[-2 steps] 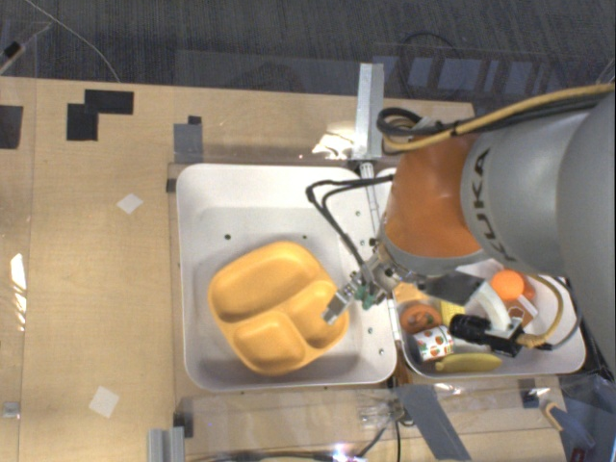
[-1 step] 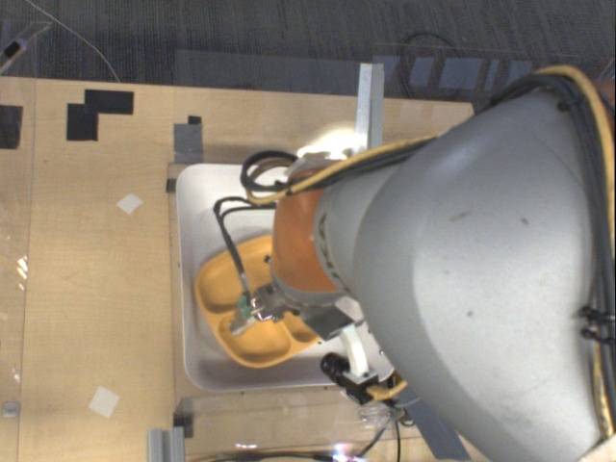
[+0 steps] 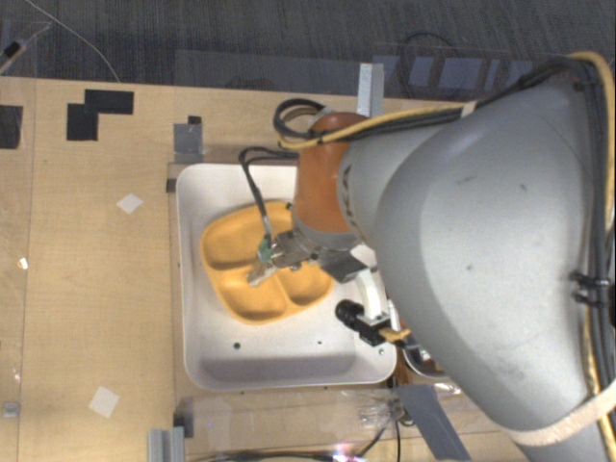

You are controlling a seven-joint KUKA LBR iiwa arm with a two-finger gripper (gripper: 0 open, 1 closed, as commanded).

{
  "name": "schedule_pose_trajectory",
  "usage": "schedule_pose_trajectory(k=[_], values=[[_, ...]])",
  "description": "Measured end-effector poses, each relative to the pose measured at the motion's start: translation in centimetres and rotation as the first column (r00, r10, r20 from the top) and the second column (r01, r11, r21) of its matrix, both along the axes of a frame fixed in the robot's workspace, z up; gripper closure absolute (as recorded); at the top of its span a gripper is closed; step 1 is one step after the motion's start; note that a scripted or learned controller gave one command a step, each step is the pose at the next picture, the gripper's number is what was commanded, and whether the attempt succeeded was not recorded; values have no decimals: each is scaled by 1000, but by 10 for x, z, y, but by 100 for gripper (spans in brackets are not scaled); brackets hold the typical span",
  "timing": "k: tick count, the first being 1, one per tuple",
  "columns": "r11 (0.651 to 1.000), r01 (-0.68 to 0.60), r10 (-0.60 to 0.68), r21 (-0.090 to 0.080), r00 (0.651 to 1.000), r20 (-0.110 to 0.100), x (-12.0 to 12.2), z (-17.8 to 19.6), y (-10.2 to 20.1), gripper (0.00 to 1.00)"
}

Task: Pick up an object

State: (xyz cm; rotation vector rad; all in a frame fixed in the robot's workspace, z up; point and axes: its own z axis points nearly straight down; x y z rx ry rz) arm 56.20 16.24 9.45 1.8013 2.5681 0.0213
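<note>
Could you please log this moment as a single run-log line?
arm: over left bin | gripper: down at yellow tray | tray: in bin, not lifted | grasp: unconfirmed

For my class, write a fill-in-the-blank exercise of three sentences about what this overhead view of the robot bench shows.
1. The divided plate lying in the bin is ____ in colour.
2. The plate lies inside a shallow ____ bin.
3. The gripper hangs over the ____, reaching in from the view's right.

Missing words: yellow; white; plate
</note>
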Motion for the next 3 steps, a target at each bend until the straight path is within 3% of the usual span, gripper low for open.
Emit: schedule_pose_trajectory(k=[1, 2, 3], values=[[986, -164, 164, 2, 982, -97, 57, -4, 5, 0], [984, -180, 181, 13, 976, -119, 52, 8, 14, 100], [1000, -21, 21, 0, 1000, 5, 2, 163, 55, 100]])
